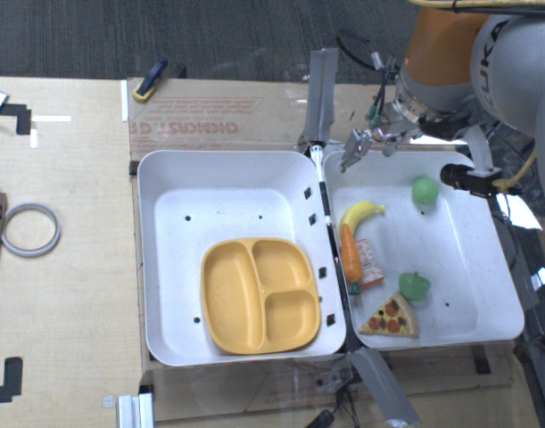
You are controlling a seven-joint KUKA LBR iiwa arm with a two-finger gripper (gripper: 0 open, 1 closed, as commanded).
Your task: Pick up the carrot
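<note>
Two white bins (165, 266) are sitting on a cardboard-topped bench (210, 114). The gripper (366, 143), fingers spread and holding nothing, is hovering over the right bin's far edge; the carrot (350, 251) is lying nearer the camera, a banana (361, 213) between them.

You have one fixed camera above the tabletop (58, 328), looking down at a slant from the 6 o'clock side toward 12 o'clock, so the far edge and the dark floor beyond it sit along the top of the view. It stands far enough back to take in both white bins whole, the left bin (165, 194) a little left of centre and the right bin (468, 266) toward 3 o'clock. The arm (486, 43) comes in at about 2 o'clock, with its hand (366, 143) over the right bin's far rim.
</note>
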